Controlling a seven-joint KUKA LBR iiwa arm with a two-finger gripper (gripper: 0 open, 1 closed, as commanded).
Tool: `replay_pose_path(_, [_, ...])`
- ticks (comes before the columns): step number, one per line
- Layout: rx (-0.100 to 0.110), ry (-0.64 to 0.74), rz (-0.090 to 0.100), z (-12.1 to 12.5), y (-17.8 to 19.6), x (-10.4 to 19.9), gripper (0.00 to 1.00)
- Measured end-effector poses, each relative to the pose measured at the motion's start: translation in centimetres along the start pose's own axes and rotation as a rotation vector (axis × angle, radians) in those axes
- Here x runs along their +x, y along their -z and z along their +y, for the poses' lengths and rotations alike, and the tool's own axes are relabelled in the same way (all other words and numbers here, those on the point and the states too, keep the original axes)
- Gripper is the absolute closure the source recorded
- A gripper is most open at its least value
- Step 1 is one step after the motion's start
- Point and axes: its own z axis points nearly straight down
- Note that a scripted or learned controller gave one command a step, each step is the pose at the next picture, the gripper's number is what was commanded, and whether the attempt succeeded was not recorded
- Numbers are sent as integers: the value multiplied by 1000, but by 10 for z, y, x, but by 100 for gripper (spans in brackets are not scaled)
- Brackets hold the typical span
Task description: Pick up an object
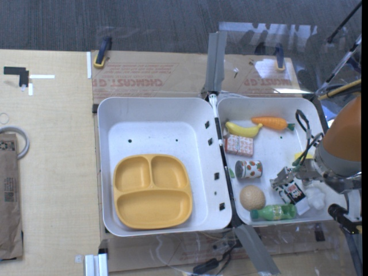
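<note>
The right bin [269, 149] holds a banana [242, 129], an orange carrot [270, 122], a red and white box [239, 145], a small can on its side [248, 169], a tan round ball [252, 198] and a green bottle lying down [273, 213]. My gripper [288, 187] is low in this bin's front right part, just above the green bottle and to the right of the tan ball. Its dark tip with red and white markings hides what is under it. A white lump [315, 200] lies just right of the gripper.
A yellow divided plate [152, 190] lies in the left bin [109, 148]. The arm's orange band [348, 137] hangs over the right bin's right wall. Cardboard [149, 73] lies behind both bins, and a brown bag [8, 194] sits at the far left.
</note>
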Motion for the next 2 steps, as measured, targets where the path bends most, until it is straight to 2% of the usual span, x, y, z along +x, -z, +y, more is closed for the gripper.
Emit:
replay_pose_path(1, [0, -2, 1, 0, 9, 0, 100])
replay_pose_path(2, [-9, -38, -4, -3, 1, 5, 100])
